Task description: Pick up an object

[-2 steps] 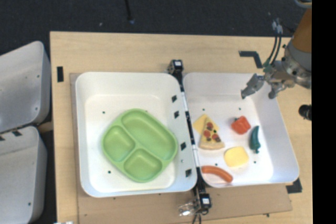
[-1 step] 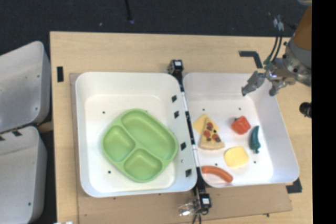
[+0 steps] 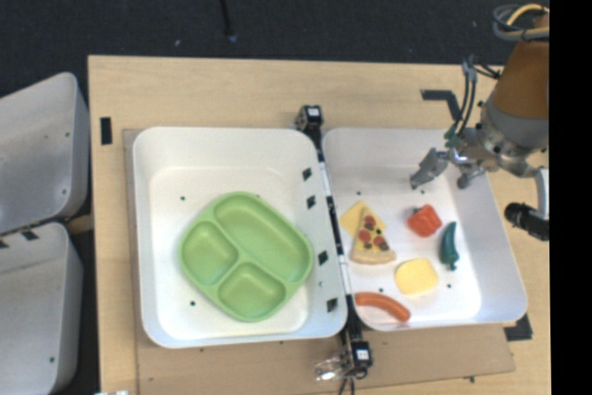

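Note:
The right bin (image 3: 370,164) holds several toy foods: a pizza slice (image 3: 368,235), a red pepper piece (image 3: 425,220), a dark green chili (image 3: 450,245), a yellow block (image 3: 416,276) and a red sausage (image 3: 382,306). My gripper (image 3: 448,171) hangs over the bin's back right part, above and a little right of the red pepper piece. Its two fingers (image 3: 425,173) are spread wide with nothing between them.
The left bin (image 3: 166,164) holds a green divided plate (image 3: 245,255). A divider with black clips (image 3: 326,217) runs between the bins. The arm (image 3: 518,97) enters from the right. White chairs (image 3: 37,162) stand at the left beyond the bench.

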Robot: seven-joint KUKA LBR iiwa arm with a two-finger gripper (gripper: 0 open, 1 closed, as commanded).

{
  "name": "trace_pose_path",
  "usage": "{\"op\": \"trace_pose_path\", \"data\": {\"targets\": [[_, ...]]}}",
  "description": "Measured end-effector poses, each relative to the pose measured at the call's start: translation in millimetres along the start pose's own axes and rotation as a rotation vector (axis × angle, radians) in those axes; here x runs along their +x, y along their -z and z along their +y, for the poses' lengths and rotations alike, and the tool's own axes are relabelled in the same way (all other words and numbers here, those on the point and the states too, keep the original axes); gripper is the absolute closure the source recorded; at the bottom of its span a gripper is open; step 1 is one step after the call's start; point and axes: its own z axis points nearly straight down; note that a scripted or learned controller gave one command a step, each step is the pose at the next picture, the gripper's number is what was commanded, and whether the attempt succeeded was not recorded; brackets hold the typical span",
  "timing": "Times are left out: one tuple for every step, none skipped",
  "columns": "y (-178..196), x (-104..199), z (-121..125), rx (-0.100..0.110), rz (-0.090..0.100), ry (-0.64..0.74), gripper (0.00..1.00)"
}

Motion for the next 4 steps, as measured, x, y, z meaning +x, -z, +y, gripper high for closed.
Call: {"op": "trace_pose_path", "data": {"targets": [[-46,7,-2,-0.002,0.0,-0.001,0.0],[-89,6,-2,-0.002,-0.001,-0.002,0.0],[-75,5,0,-0.009,-0.002,-0.004,1.0],[-14,0,-7,-0.011,-0.002,-0.005,1.0]]}}
